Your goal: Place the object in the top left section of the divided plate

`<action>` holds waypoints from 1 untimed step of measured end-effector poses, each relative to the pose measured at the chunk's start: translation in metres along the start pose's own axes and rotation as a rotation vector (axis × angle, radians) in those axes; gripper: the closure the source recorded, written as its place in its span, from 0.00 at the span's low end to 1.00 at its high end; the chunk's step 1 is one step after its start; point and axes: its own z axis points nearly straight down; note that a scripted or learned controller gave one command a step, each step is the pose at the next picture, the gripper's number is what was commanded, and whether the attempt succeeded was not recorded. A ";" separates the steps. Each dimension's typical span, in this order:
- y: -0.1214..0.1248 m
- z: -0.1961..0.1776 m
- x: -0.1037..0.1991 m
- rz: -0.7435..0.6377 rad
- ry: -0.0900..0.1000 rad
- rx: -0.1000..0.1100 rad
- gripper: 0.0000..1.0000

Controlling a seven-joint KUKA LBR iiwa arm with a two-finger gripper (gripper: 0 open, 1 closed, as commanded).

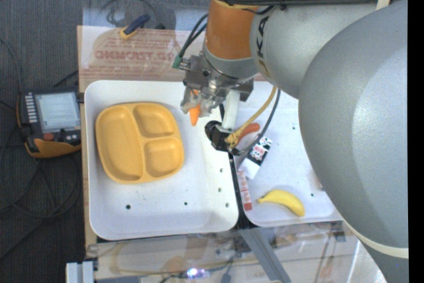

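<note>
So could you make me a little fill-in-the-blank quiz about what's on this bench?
1. The divided plate in the left bin is ____ in colour.
2. The plate has ____ sections.
3. The fruit lying in the right bin is a ____.
4. A small orange object shows at the gripper, just to the ____ of the plate.

Missing words: yellow; three; banana; right

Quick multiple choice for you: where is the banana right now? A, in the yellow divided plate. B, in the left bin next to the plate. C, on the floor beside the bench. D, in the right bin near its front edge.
D: the banana lies in the right bin, close to its front edge, well apart from the yellow divided plate in the left bin.
</note>
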 end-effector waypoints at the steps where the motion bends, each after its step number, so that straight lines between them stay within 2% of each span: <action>1: 0.023 0.004 0.028 0.051 0.000 0.000 1.00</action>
